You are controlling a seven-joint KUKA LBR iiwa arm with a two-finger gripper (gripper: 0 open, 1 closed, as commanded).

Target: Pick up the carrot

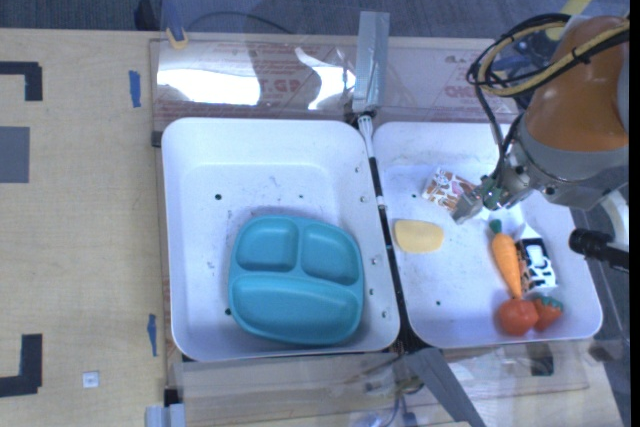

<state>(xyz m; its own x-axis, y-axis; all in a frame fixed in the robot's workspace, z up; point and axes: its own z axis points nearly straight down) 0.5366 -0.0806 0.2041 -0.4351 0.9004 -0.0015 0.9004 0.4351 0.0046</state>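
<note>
Carrot (pixel 507 263) lies in the right-hand bin (pixel 450 287), its green top pointing away from the bench's near edge. The end effector (pixel 481 200) hangs just beyond that green top, slightly left of the carrot. I cannot tell how far open it is. A black-and-white block (pixel 538 265) touches the carrot's right side, and a red tomato (pixel 517 316) sits at its near tip.

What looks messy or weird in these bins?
The little printed packet in the right bin looks crumpled, lying right beside the gripper. The carrot lies whole nearby, and nothing looks spilled.
</note>
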